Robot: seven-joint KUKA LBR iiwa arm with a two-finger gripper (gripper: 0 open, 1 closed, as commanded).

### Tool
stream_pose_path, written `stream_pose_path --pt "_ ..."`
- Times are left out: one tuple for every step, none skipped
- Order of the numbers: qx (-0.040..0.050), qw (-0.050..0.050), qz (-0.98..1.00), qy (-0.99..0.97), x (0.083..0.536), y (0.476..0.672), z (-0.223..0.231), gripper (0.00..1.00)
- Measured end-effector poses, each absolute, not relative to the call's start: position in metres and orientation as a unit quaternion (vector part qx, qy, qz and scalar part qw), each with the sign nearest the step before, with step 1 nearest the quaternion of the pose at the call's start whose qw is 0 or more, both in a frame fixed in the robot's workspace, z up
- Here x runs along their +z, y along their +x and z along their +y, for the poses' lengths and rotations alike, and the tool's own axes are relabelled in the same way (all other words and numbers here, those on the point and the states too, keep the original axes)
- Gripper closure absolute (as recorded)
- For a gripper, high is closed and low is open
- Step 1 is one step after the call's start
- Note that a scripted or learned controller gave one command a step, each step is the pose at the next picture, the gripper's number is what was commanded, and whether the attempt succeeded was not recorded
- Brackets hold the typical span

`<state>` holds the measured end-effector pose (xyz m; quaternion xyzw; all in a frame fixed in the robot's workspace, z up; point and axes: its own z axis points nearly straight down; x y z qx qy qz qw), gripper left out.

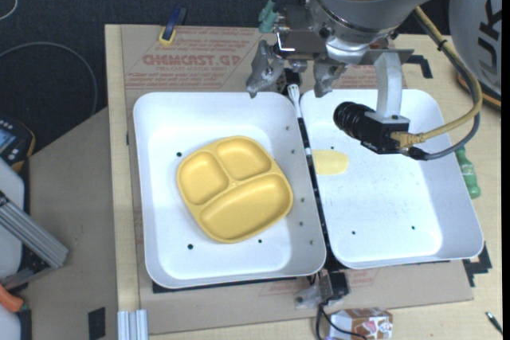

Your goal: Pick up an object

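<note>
My pincer [288, 80] hangs open and empty over the far end of the wall between the 2 bins. The yellow divided plate [233, 188] lies in the left bin [151, 171]. Descending here could strike that wall. A pale yellow piece [330, 162], possibly a chip, sits in the right bin [398, 227].

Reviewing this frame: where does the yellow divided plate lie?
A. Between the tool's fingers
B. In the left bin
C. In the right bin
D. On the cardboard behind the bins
B: the yellow divided plate lies flat on the floor of the left bin, while the tool hangs above the far rim where the two bins meet, apart from the plate.
</note>
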<state>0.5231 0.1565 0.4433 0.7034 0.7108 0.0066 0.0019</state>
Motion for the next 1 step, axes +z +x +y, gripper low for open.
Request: stream_pose_path --pt "0.0052 0.001 0.709 0.705 0.5071 0.4777 0.1681 0.0"
